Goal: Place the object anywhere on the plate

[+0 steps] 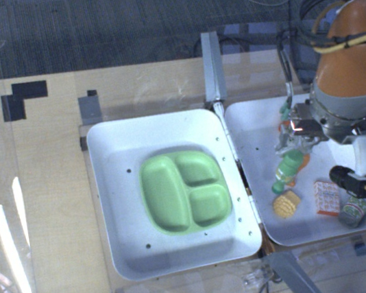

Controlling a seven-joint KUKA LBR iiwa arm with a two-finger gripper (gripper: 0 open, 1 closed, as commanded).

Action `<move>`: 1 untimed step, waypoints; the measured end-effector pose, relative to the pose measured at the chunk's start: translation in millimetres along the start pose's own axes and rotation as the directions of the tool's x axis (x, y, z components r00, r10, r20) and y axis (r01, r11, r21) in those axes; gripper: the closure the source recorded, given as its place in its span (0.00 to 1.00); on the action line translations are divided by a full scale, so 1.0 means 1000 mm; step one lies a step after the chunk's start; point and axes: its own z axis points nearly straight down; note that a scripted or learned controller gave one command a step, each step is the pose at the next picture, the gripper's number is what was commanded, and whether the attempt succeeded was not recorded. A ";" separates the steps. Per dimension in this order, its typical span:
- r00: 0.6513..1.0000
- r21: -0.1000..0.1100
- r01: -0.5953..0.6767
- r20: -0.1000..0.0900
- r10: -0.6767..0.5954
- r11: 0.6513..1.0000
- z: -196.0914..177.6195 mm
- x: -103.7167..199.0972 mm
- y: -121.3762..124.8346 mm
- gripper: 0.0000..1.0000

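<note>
My gripper [294,146] over the right bin [255,120], grip unclear, bottle [289,167] beneath, corn [286,204], card [327,197], can [353,211] nearby, green plate [183,191] apart.

Glossy green plastic plate [185,191], smooth white plastic bins [114,209], pale matt wooden bench [46,200]

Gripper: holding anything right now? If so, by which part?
Cannot be told. The gripper sits right over the top end of the green bottle in the right bin, but no grasp is visible.
</note>
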 end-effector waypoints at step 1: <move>0.993 0.000 0.121 -0.001 -0.121 0.993 0.052 0.087 -0.002 1.00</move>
